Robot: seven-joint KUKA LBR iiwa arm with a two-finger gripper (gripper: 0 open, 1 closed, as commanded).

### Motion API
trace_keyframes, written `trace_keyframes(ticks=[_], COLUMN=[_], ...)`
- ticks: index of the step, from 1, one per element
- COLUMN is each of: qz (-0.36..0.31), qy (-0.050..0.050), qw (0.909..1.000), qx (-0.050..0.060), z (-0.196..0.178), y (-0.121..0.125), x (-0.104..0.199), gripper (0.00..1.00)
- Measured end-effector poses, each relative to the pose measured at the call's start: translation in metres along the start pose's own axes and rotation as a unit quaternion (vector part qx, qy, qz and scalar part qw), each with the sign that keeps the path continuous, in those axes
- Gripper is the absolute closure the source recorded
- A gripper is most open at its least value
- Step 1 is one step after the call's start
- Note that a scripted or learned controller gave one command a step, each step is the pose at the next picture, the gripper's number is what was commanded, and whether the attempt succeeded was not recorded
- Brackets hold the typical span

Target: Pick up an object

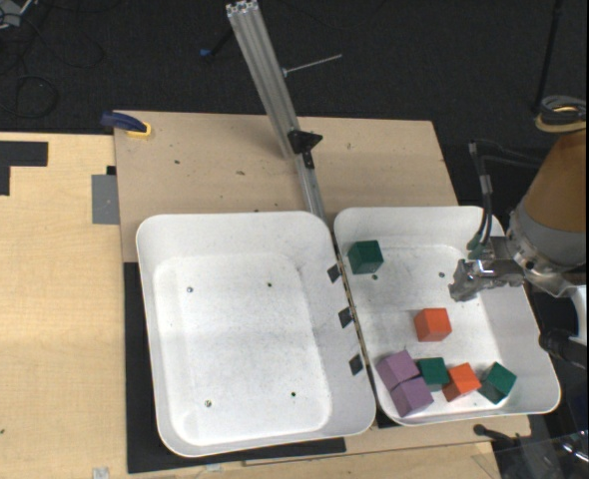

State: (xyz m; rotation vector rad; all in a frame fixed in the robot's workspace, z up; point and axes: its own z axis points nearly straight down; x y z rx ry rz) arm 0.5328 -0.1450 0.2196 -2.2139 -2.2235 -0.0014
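1. Arm (559,203) cut off at the right edge, upper links out of frame.
2. Gripper (464,282) too small and blurred to read.
3. Green block (433,370) partly tucked behind its neighbours.

Three green blocks (364,256), two orange blocks (432,324), two purple blocks (397,367), two bins (175,238)

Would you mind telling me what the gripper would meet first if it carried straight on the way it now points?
The gripper seems to point down at bare floor of the right bin, so it would likely meet that first. The orange block sits a little to one side; depth is unclear.
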Motion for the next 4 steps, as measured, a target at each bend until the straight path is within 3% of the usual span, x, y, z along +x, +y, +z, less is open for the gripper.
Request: trace_keyframes(ticks=[1,3,4], qz=[0.0,0.0,-0.001], qy=[0.0,0.0,-0.001], qw=[1.0,1.0,1.0], qx=[0.001,0.002,0.001], z=[-0.011,0.007,-0.002], y=[-0.006,-0.024,-0.021], x=[0.051,0.156,0.215], gripper=[1.0,1.0,1.0])
